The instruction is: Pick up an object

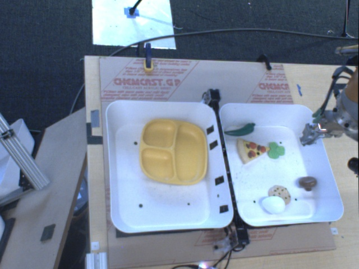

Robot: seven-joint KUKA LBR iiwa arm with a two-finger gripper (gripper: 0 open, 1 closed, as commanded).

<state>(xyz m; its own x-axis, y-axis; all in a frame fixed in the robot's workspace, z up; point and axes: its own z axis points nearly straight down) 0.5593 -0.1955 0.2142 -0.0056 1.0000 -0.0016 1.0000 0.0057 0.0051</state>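
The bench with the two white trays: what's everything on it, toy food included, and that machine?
bins: two, white, side by side on the bench
divided plate: one, yellow, middle of left bin
pepper: one, dark green, top left of right bin
pizza slice: one, yellow with red dots, below pepper
broccoli: one, green, right of and touching the pizza
cookie: one, tan, lower right bin
egg: one, white, just below cookie
brown lump: one, right bin near right wall
hand: one, grey, over right bin's right rim
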